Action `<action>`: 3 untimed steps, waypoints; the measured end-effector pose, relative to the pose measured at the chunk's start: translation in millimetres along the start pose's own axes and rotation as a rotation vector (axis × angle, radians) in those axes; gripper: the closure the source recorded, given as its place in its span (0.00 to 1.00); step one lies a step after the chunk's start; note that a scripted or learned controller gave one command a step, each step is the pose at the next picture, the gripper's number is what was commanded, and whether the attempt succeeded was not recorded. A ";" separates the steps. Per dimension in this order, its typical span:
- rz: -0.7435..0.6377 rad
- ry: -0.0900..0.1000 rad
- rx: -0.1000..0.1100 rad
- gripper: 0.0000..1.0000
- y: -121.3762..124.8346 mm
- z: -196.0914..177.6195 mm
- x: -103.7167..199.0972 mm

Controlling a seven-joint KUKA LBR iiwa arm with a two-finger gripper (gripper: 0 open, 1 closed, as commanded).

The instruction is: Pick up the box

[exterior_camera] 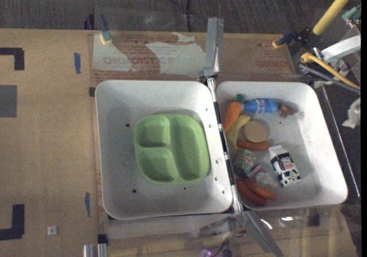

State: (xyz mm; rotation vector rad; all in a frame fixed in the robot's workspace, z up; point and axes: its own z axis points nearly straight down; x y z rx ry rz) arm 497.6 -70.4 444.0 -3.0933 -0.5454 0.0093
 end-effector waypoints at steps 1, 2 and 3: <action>-0.001 0.000 -0.001 1.00 0.4 -9.8 0.6; -0.001 -0.001 -0.001 0.00 0.3 -9.8 0.7; -0.001 -0.001 -0.001 1.00 1.4 -19.6 1.0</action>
